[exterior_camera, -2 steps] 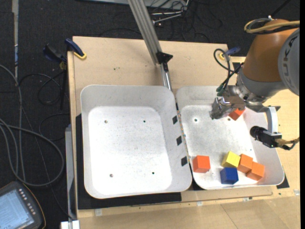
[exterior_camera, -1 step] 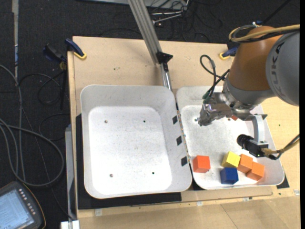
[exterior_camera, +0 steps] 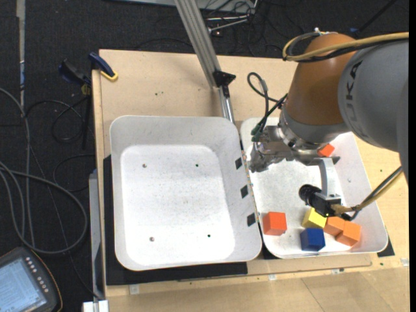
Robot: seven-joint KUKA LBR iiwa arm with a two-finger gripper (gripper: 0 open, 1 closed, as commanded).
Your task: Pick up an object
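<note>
Gripper [exterior_camera: 259, 156] sat low at about 10 o'clock in the right bin [exterior_camera: 278, 190], close to the wall shared with the left bin [exterior_camera: 175, 194]. Couldn't tell from this angle how far open it was. Nothing visibly held.

Best candidate was the orange cube [exterior_camera: 274, 223], at 7 o'clock in the right bin, roughly 5 o'clock from the gripper and well apart from it. It stood alone on bare floor, so there was room to come down on either side.

Handling guess: small, light, rigid block, probably wood or foam, not fragile. Flat faces, so squeeze two opposite sides at mid-height, square to the faces. It may be slick enough to twist out if grabbed across corners.

Rest of the clutter was at 5 o'clock in the same bin:
- yellow cube [exterior_camera: 314, 218], looked to be touching the orange blocks [exterior_camera: 349, 234] beside it
- blue cube [exterior_camera: 312, 239], just below the yellow one, near the front rim
- small orange piece [exterior_camera: 326, 150] at 1 o'clock, tucked under the wrist and partly hidden

That cluster was packed too tight for a clean grab, and closing on one block would likely shove its neighbours.

Obstacles for the orange cube: the bin wall just to its 9 o'clock, and the front rim at 6. I'd line the jaws up 12-to-6 or check wall clearance first. The blue cube was near at 4 o'clock but not touching.
</note>
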